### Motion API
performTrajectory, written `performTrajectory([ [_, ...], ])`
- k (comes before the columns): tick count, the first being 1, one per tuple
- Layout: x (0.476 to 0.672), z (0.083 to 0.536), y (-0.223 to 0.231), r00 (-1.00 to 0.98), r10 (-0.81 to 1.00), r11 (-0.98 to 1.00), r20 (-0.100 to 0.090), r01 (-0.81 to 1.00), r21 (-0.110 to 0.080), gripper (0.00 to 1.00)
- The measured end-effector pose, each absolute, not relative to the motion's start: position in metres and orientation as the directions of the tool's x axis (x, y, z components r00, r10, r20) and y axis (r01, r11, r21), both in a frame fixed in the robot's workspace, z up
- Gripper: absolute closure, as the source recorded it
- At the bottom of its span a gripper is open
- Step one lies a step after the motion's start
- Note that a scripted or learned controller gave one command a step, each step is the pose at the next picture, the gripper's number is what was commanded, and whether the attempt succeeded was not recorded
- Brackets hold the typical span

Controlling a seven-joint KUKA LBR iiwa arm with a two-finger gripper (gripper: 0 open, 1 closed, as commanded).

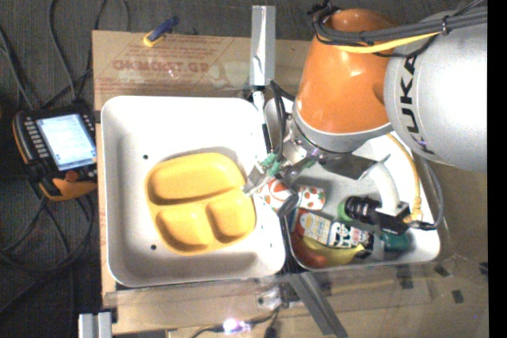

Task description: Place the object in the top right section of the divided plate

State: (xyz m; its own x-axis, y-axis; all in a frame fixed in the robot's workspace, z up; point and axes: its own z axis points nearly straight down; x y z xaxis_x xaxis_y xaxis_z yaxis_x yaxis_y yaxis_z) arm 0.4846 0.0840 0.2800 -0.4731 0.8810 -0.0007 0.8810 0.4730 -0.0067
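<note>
The arm point(412, 67) takes up the far right of the view, and its orange band hangs over the right bin point(430, 243). The left bin point(115, 194) sits beside that bin, touching it. A sheet of cardboard point(182, 67) lies just beyond the left bin.

The yellow plate point(194, 176) lies in the middle of the left bin. It has one wide section on the far side and two smaller ones on the near side, and all three look bare. The right bin holds a few cartons point(337, 233) and a banana point(342, 254), crowded toward its near side.

The gripper point(261, 172) hangs over the wall shared by the two bins, just beside the plate's right rim. Whether it is apart, together or clamped on something cannot be told from this view. A small red-and-white carton point(277, 192) sits right under it on the right-bin side. This is probably the object for the task, though the view does not show it gripped.

Judged from this, nothing has been placed yet. The carry over the rim and the release into the far right section are still to do.

As for writing, the grey arm casing shows the letters "UKA", with the first letter of the name cut off. The cardboard has faint red print that is too washed out to read, and the carton labels are too small to make out.
</note>
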Motion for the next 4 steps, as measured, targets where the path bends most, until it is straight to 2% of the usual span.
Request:
performTrajectory([
  [1, 0.485, 0.28, 0.084, -0.473, 0.881, 0.473, -0.001, 0.881, -0.007, 0.0],
  [2, 0.484, 0.246, 0.057, -0.491, 0.871, 0.491, 0.001, 0.871, -0.008, 0.0],
  [3, 0.482, 0.18, 0.1, -0.209, 0.978, 0.209, 0.0, 0.978, -0.01, 0.0],
  [4, 0.483, 0.117, 0.134, -0.092, 0.996, 0.092, -0.004, 0.996, -0.007, 0.0],
])
